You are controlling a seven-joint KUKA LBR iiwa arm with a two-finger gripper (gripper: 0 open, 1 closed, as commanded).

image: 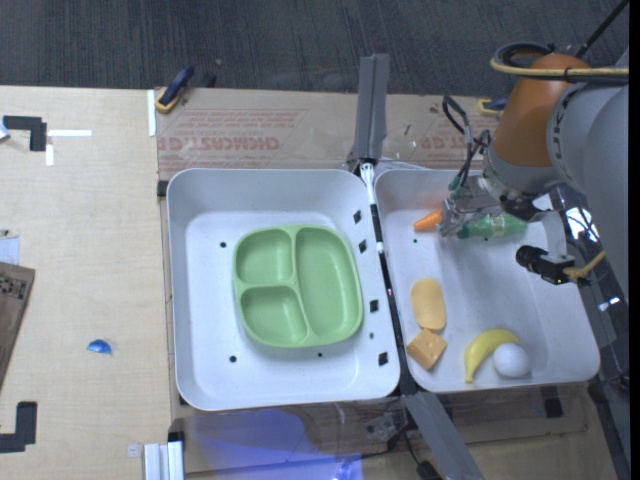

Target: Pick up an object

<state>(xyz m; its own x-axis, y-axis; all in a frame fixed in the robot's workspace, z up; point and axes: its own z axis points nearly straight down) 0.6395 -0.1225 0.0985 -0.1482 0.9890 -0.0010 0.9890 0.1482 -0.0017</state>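
The gripper (pixel 462 218) sits low in the rear of the right bin (pixel 560 368), directly over a translucent green bottle-like object (pixel 497 227) and beside a tapered orange carrot (pixel 428 220); its own hardware hides the tips, so a grip on either item cannot be confirmed. Nearer the front lie a smooth yellow oval piece (pixel 429 303), a tan wedge (pixel 426 349), a curved banana (pixel 484 351) and a white ball (pixel 511 360). The left bin (pixel 195 268) holds a glossy green three-compartment plate (pixel 298 286).
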